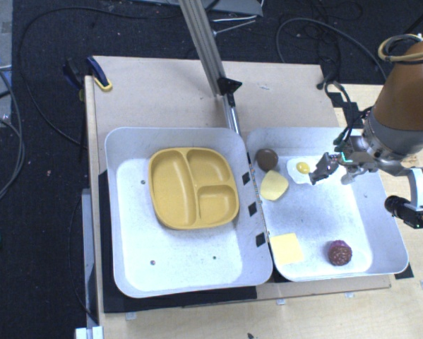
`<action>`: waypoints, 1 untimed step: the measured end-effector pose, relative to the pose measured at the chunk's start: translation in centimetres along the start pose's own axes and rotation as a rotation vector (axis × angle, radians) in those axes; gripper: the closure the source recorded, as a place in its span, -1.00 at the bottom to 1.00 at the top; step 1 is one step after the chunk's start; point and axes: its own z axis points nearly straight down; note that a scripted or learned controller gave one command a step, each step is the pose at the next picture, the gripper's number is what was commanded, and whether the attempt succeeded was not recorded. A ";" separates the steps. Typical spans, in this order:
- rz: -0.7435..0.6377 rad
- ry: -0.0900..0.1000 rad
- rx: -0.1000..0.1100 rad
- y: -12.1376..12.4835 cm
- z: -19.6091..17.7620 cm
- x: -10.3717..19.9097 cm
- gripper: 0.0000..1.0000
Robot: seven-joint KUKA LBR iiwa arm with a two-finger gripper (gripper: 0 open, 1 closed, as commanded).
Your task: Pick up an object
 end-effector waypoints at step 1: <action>0.000 0.000 -0.003 0.1 -0.1 0.0 -1.00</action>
